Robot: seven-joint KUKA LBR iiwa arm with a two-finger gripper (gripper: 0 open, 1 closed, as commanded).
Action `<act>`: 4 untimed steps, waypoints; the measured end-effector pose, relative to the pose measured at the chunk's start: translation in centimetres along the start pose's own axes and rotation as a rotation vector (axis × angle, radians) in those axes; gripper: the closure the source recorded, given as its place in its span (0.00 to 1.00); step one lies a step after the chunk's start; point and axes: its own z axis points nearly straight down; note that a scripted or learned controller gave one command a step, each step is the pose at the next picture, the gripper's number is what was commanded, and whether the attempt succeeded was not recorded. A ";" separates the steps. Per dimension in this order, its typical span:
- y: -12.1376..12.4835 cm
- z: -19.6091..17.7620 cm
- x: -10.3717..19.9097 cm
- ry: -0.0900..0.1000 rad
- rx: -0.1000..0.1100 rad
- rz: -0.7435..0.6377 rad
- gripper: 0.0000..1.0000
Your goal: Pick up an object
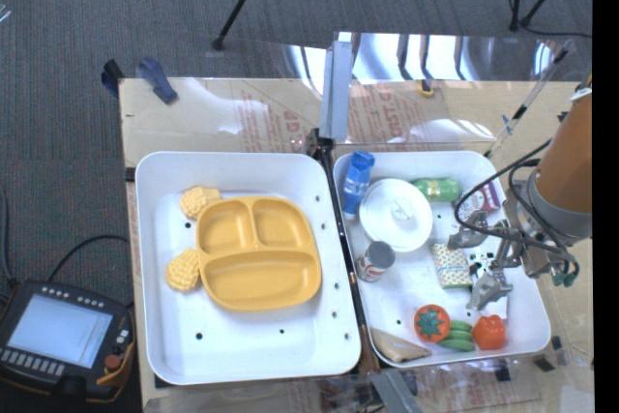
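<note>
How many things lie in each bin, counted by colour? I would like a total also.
Yellow: 3, the divided tray and two waffle-like pieces, left bin
Blue: 1, bottle
White: 1, round plate
Green: 2, bottle, pods
Red or orange: 2, tomato, pepper
Grey: 1, can
Patterned: 1, small packet
Tan: 1, wedge
Total: 12

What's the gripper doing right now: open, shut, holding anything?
Gripper: over the right bin, near the patterned packet; open or shut cannot be told, and nothing is seen held.
</note>
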 end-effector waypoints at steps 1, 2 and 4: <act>1.4 11.3 2.2 0.008 -0.003 -0.047 0.00; -4.5 3.4 -0.9 -0.009 0.003 -0.123 0.00; -4.3 -1.6 -2.7 -0.013 0.003 0.079 0.00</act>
